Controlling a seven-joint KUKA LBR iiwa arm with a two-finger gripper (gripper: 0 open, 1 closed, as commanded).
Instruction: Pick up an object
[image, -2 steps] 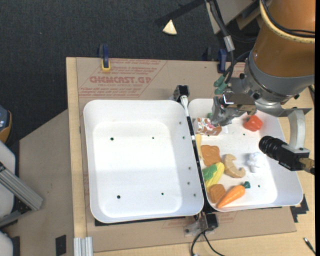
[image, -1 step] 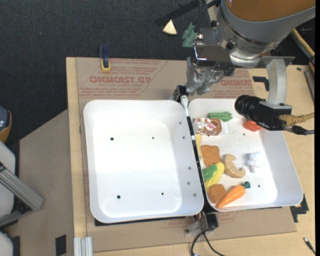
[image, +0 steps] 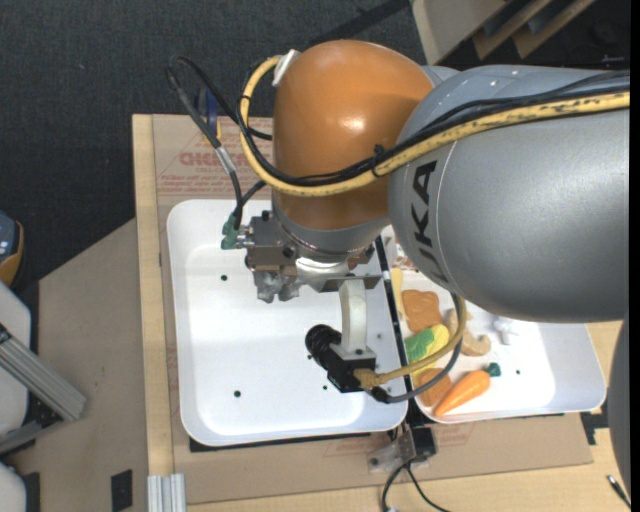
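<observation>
The objects that could be picked lie in the right bin (image: 575, 385), close to its left wall. A toy carrot (image: 464, 389), orange with a green top, lies at a slant near the front of this bin. Just behind it there is a yellow-green soft-looking item (image: 426, 342), which I cannot name more exactly, and behind that an orange flat piece (image: 418, 305). A pale beige item (image: 476, 345) lies just beside the yellow-green one, to its right. These things are close together, some of them touching; the big arm hides the back part of this bin.

The gripper (image: 272, 290) hangs over the left bin (image: 205, 330), in its back half, well apart from the carrot and the other objects. It is seen from above, under the wrist, so its fingers are mostly covered and I cannot tell how far the jaws stand open; nothing is seen between them. A black part (image: 335, 360) with a white bracket (image: 354, 315) sticks out from the wrist toward the front, over the left bin near the wall between the two bins.

The arm (image: 520, 190) is grey, with a large orange band (image: 335, 120) above the wrist, and a yellow cable (image: 300, 185) and black cables loop around it. Both bins stand on a brown cardboard sheet (image: 150, 300).
</observation>
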